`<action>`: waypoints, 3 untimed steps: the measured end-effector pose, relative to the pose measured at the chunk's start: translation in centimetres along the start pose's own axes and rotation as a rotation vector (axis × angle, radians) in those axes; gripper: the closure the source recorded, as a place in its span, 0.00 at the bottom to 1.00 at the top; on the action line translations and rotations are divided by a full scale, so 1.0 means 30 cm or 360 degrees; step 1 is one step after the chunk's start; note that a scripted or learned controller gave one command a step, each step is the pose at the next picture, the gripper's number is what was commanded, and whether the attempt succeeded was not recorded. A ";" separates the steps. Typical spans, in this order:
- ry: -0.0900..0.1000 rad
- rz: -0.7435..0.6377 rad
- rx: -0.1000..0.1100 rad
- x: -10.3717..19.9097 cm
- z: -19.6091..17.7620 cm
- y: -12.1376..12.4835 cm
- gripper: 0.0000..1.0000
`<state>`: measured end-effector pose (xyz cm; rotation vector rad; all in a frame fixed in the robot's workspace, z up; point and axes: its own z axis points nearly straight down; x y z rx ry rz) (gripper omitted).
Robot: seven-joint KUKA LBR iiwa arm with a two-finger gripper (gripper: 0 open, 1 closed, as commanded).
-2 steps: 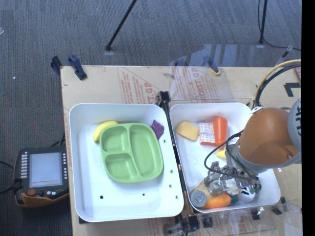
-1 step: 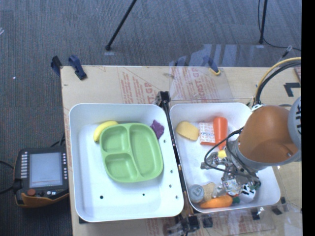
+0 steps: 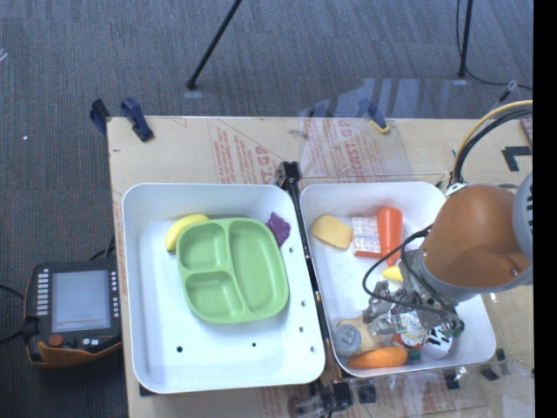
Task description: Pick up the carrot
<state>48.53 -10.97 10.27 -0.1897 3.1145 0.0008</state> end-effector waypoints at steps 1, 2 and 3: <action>0.0017 -0.0113 -0.0004 -0.061 -0.293 0.194 1.00; 0.0030 -0.0109 -0.0005 -0.053 -0.281 0.191 0.00; 0.0026 -0.0021 0.0001 -0.230 -0.329 -0.062 0.00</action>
